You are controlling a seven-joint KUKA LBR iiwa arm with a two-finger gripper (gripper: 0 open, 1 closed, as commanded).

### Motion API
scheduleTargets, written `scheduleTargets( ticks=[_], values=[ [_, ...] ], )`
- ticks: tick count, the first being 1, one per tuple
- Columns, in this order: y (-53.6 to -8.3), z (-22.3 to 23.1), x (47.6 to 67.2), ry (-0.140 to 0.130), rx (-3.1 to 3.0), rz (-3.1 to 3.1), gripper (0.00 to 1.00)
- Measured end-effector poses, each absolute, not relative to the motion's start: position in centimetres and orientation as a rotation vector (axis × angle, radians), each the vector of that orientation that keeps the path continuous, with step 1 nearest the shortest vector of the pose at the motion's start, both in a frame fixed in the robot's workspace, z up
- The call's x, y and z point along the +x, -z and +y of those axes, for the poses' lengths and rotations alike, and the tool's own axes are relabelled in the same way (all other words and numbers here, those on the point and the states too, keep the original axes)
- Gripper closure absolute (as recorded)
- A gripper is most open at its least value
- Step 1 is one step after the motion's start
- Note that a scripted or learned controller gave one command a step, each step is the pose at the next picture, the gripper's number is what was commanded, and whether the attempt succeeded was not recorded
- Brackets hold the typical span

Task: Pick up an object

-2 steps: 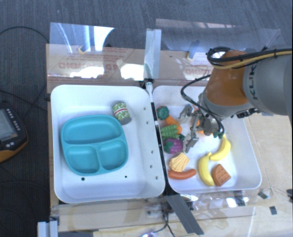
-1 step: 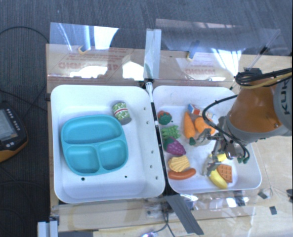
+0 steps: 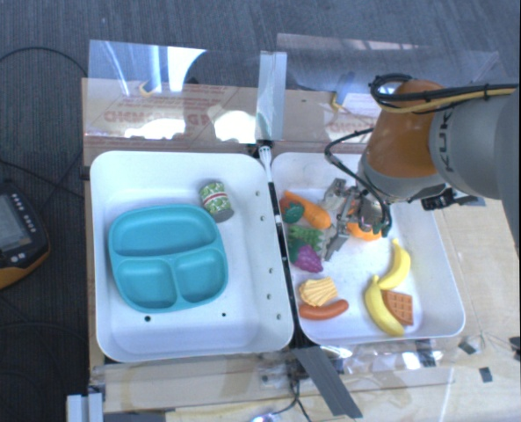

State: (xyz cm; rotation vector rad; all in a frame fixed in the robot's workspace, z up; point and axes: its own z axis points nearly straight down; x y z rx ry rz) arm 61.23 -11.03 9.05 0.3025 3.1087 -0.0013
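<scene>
Left bin (image 3: 146, 170) is holding a teal divided tray (image 3: 167, 256) sitting toward its left-centre, with a small green-labelled can (image 3: 214, 199) lying on its side just beside the tray's far right corner, close to the divider between bins. Right bin (image 3: 445, 280) is carrying the toy food: an orange carrot piece (image 3: 302, 210) at the far left, green leafy piece (image 3: 304, 234) just near of it, purple grape cluster (image 3: 308, 258) touching the green, then a yellow ridged chip-like piece (image 3: 319, 289) lying on a red sausage (image 3: 325, 309) at the near left. Further right, two bananas (image 3: 385, 293) are lying near the right wall, with a waffle-patterned brown piece (image 3: 400, 307) resting against the nearer one. Arm is reaching in from the right, orange band over the bin's far right area. Claw (image 3: 348, 221) is sitting low in the right bin's far-middle, fingers (image 3: 336, 240) spread open and angled down-left, nothing visibly between them. An orange round toy (image 3: 364, 228) is sitting just right of the claw, touching or partly tucked behind the finger hardware; can't tell which. Carrot and greens are lying just left of the fingertips, apart from them.
</scene>
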Motion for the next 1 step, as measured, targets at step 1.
scheduleTargets(
  ticks=[1],
  values=[
    [-9.04, -19.43, 58.56, 0.009, 0.323, 3.110, 0.00]
  ],
)
